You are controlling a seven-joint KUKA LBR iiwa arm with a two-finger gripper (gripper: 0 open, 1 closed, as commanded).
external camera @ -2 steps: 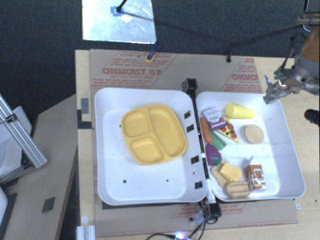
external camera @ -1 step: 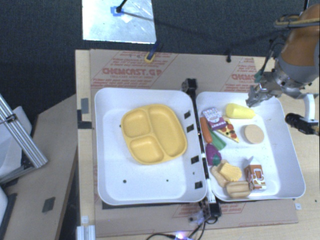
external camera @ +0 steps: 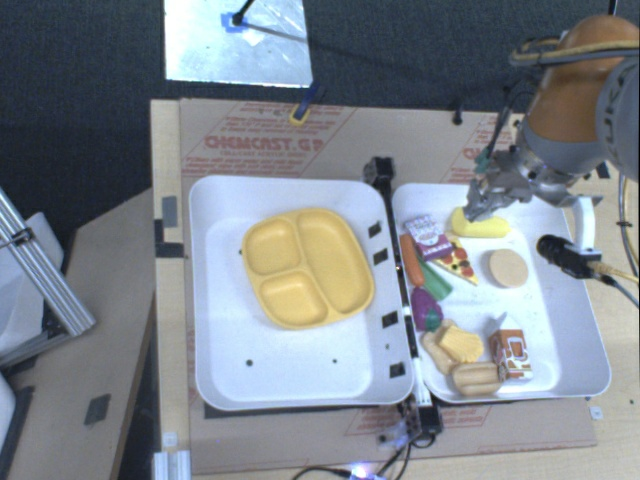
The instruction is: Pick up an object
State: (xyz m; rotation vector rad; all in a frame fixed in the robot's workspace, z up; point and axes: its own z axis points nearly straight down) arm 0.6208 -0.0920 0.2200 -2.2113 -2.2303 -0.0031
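My gripper [external camera: 482,208] hangs over the far end of the right bin [external camera: 580,368], right above a yellow banana-like piece [external camera: 482,228], its fingertips close to or touching it. Nothing shows between the fingers. Below it lie a white-and-purple packet [external camera: 424,234], an orange carrot [external camera: 410,260], a pizza slice [external camera: 455,261], a tan round cookie [external camera: 507,268], a green piece [external camera: 436,279], a purple piece [external camera: 427,309], a yellow cheese piece [external camera: 460,344], a bread roll [external camera: 475,376] and an orange carton [external camera: 512,353].
The left bin [external camera: 215,298] holds a yellow three-compartment tray [external camera: 305,266]. A black divider [external camera: 395,278] runs between the bins. A metal plate [external camera: 238,28] lies on the dark floor at the back. A grey frame [external camera: 35,268] stands at the left.
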